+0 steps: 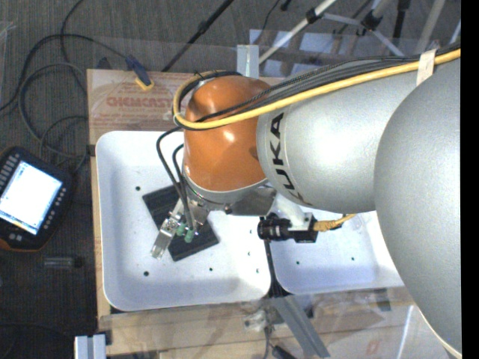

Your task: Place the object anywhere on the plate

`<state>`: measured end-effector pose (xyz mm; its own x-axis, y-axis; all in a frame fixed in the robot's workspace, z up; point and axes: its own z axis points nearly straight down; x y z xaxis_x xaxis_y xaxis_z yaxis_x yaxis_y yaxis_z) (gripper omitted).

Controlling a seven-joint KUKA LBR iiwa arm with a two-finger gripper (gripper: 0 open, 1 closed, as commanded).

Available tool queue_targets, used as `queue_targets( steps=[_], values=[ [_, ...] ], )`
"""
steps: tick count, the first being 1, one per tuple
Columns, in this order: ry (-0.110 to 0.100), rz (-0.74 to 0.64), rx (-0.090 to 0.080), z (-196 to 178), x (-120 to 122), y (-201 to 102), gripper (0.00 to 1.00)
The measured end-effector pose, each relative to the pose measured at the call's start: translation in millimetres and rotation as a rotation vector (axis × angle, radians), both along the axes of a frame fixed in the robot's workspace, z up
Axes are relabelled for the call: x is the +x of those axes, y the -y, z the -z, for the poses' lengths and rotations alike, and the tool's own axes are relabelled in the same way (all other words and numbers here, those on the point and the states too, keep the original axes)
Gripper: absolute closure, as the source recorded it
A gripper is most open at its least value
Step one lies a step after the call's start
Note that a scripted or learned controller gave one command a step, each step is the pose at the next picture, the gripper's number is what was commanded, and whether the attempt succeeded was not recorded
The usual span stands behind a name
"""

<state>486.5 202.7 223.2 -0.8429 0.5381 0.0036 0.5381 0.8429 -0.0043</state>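
Observation:
A flat black plate [196, 244] lies tilted in the middle of the left white bin [123, 275]. The arm's orange band and grey wrist hang over the bin and cover the plate's upper right part. My gripper [171, 234] points down and to the left, right over the plate's middle. A small green bit [185, 235] shows beside the gripper's tip, just above the plate. Whether it is held or lying on the plate is not clear.
The right white bin [337, 275] is mostly hidden under the arm. A black cable connector [281, 229] sticks out near the divide between the bins. A cardboard sheet [127, 103] lies behind the left bin. A tablet [28, 197] sits off the bench at the left.

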Motion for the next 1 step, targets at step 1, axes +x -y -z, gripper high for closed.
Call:
queue_targets(
  steps=[1],
  values=[
    [0.005,0.104,-0.001,-102.4,-0.8,97.0,0.00]
  ],
)
